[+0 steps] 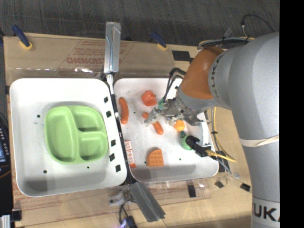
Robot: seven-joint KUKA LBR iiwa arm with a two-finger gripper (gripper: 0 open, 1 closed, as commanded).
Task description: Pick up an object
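While the arm (247, 89) reaches in from the right, you have the gripper (159, 115) low over the middle of the right bin (142, 172). Whether the claw is spread or pressed together, you cannot tell. Small orange carrot piece (158, 128) lies just below it. Red pepper (148, 98) up-left, hot dog (123, 110) by the left wall, waffle (155, 157) near the front edge. Left bin (28, 175) holds a green divided tray (76, 134).
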